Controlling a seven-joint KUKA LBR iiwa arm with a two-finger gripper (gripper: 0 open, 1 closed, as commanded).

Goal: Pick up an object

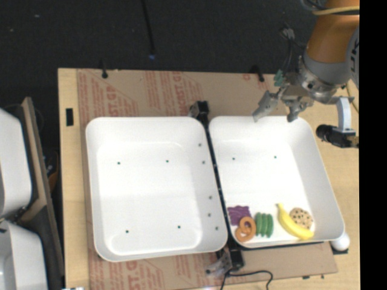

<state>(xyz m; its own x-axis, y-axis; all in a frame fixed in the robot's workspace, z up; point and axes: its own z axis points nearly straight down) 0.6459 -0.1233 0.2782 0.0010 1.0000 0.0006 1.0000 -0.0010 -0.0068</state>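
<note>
My gripper [279, 111] hangs open above the far edge of the right bin [272, 144], with nothing between its two grey fingers. Along that bin's near edge lie a purple grape bunch [239, 212], an orange pretzel-like ring [245, 229], a green piece [263, 223], a yellow banana [291, 225] and a speckled tan cookie [300, 217] resting on the banana. All of them are far from the gripper, toward the front of the bench.
The left bin [148, 186] sits beside the right one, the two joined by a black clip [199, 109] at the far end. Brown cardboard [133, 95] lies under both bins. White containers [15, 162] stand at the far left.
</note>
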